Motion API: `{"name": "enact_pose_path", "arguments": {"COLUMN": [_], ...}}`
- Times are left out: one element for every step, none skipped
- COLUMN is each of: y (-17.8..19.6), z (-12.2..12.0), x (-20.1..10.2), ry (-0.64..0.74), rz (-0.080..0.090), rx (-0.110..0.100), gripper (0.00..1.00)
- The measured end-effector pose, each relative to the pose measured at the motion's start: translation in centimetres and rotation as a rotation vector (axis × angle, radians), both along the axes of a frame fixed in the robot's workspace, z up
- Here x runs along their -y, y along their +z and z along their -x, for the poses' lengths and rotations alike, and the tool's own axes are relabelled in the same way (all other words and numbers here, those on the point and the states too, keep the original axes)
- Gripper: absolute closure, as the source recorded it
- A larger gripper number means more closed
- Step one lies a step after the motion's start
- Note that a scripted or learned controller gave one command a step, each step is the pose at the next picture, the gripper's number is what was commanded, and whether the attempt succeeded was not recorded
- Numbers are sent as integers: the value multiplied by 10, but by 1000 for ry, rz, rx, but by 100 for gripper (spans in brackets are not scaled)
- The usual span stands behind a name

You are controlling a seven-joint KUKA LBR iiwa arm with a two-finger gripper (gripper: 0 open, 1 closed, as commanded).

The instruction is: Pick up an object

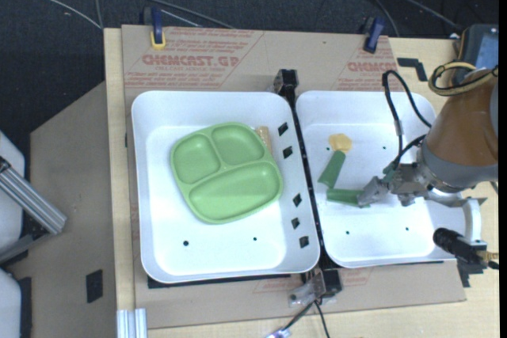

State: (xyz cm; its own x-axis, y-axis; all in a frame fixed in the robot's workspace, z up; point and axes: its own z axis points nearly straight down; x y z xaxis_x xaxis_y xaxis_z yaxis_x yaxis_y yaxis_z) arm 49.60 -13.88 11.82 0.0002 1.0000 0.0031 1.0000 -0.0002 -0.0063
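Right white bin (412,245): green L-shaped plastic piece (333,178) lies left of centre. Its long arm runs from lower left up to upper right, toward a small yellow object (341,142) just beyond its upper end; the short foot points right along the floor, toward the gripper (371,195). Gripper tip sits at or touching the foot's right end; contact unclear, and open or closed cannot be told. Left white bin (154,241): light green three-compartment plate (226,172), with a tan object (262,135) partly hidden at its upper right edge.
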Motion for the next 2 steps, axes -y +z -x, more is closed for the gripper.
{"name": "enact_pose_path", "arguments": {"y": [-35,-23], "z": [1,0], "x": [-1,-1], "ry": [0,-1], "rz": [0,1], "rx": [1,6], "gripper": [0,100]}}
